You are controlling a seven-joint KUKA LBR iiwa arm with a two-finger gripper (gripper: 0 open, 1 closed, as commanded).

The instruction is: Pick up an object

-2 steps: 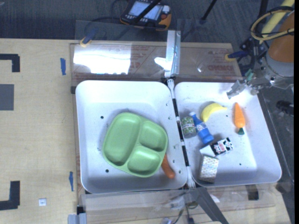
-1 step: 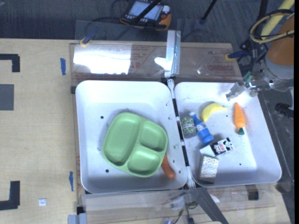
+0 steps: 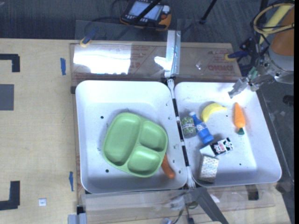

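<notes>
Green plastic plate [image 3: 134,143] with 3 rounded compartments fills the left bin [image 3: 88,101].

We can read almost nothing here. Reddish printed lettering runs across the clear panel [image 3: 140,59] behind the two bins, on both halves, but it is too faint and glare-washed for us to make out a word. The handheld device [image 3: 145,13] above it has a lit screen whose contents we cannot read.

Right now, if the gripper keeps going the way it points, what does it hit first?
Probably the yellow banana. The gripper points down-left into the right bin. Its height is unclear, so it might meet bin floor first.
</notes>
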